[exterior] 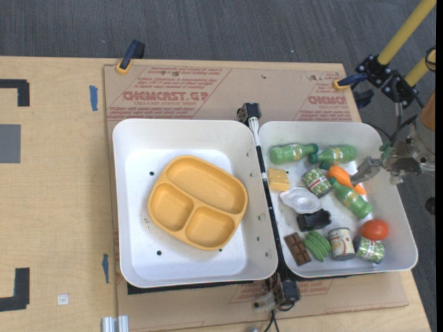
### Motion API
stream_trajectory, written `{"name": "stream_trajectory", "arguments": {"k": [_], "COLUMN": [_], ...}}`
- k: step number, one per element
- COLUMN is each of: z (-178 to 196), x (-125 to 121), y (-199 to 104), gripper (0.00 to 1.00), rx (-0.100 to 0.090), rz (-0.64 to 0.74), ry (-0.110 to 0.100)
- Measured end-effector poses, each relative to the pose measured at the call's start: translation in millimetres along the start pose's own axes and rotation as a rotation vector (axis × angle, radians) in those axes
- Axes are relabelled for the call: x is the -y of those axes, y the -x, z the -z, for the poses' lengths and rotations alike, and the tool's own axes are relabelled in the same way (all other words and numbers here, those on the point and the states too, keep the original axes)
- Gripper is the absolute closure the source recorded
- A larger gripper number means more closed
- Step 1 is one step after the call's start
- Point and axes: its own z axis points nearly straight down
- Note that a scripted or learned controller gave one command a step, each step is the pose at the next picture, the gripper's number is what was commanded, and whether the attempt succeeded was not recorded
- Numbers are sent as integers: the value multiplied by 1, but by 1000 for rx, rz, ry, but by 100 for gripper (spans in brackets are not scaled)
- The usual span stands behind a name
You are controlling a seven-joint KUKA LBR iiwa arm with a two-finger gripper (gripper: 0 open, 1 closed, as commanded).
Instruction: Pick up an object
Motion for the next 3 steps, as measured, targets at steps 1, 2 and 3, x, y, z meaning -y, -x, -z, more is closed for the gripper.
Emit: {"name": "stream_trajectory", "arguments": {"k": [1, 2, 3], "z": [-110, -100, -11], "x": [-2, -4, -7], "y": [-39, -38, -122], "gripper": [0, 100, 100], "rx": [0, 2, 0], "rz": [-111, -112, 136], "ry": [2, 5, 1]}}
